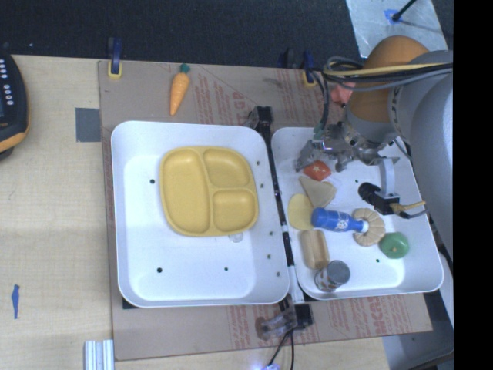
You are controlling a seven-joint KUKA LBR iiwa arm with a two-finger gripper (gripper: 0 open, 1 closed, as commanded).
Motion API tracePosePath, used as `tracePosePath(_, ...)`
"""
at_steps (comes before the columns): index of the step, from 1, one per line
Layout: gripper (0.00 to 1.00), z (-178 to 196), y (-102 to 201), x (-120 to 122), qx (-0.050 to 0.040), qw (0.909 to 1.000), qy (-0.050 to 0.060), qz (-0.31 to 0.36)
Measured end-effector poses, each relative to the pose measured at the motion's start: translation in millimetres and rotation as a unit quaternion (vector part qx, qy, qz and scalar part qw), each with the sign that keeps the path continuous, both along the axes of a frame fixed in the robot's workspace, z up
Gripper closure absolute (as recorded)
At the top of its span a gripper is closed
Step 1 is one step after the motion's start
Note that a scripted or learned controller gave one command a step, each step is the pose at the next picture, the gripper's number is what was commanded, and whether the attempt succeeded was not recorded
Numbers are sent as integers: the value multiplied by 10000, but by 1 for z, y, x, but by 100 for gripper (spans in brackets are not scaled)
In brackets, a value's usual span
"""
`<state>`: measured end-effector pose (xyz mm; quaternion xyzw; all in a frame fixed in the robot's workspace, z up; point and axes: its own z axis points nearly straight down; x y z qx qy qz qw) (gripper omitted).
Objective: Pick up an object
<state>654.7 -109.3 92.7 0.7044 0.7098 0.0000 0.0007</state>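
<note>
**Gripper low over a red piece in the busy bin**

The gripper (323,154) hangs at the far end of the right bin (420,272), as the camera sees it; the arm (393,60) comes in from that side, so this bin is the easy one to reach. Just beside the gripper, maybe touching it, lies a small red piece (316,170); that looks like the thing it is going for. I cannot tell if the gripper is set wide or narrow, because its metal parts hide that; nothing can be seen held in it.

The red piece lies against a tan wedge (320,192); a yellow round thing (299,206) and a blue bottle (334,220) are close below. They are packed tight, so a grab could bump a neighbour or pinch two things at once.

A tan roll (313,247), a tin can (333,274), a green ball (394,245) and a tan ring (371,227) sit nearer the camera; they have more room around them.

The left bin (139,268) has just a yellow plate (208,190) with three parts, flat and hard to pinch; a toy carrot (179,89) lies on the bench outside both bins. The pick looks not yet done.
</note>
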Motion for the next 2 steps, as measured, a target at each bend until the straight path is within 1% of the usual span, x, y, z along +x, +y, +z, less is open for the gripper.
tracePosePath(1, 0, 0, -19, 2, 0, 10000, 4, -25)
tracePosePath(2, 0, -1, -8, 2, 4, 10000, 25, -10)
